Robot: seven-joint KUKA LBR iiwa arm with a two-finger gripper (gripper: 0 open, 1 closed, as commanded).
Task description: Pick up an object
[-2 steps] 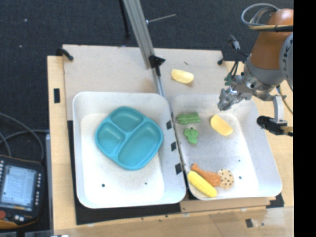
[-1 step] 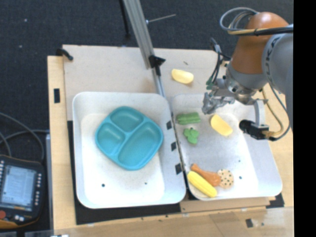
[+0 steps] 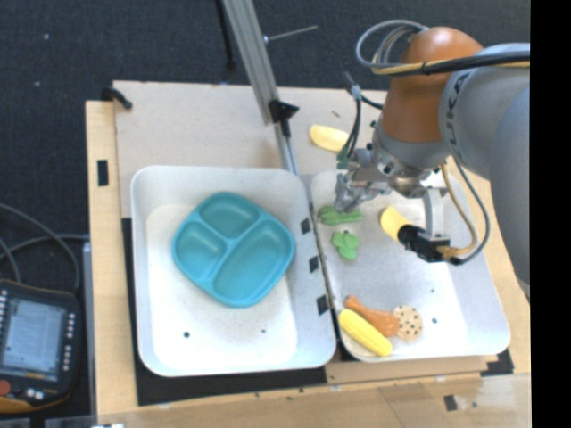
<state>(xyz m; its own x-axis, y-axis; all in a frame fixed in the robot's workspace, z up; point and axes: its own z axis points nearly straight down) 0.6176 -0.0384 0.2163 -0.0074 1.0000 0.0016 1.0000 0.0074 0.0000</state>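
The gripper (image 3: pixel 350 194) is low over the upper left part of the right bin (image 3: pixel 464 328), just above a flat green piece (image 3: pixel 340 214); can't tell whether anything is gripped. A second green lump (image 3: pixel 345 243) lies just below that piece, w/ a small gap between them.

Other candidates in the right bin: a yellow piece w/ a dark end (image 3: pixel 399 224) to the gripper's right; at the near edge a cluster of corn cob (image 3: pixel 364 333), orange carrot-like piece (image 3: pixel 375 316) and speckled cookie (image 3: pixel 408 322), all touching or nearly so. One more yellow item (image 3: pixel 328 136) sits outside the bins on the bench (image 3: pixel 178 123), behind the gripper. Left bin (image 3: pixel 152 328) holds a blue divided tray (image 3: pixel 234 248).

Risks, as judgement: the green piece looks thin and flat, so a pinch may skid over it and come up w/ nothing; it also sits close to the bin's left wall, so the tool could catch the wall or push the piece against it instead of lifting; the lump nearby might get nudged; the hanging cable (image 3: pixel 464 230) by the yellow piece could drag it if the arm swings right. Target is prob. the green piece, but not certain.
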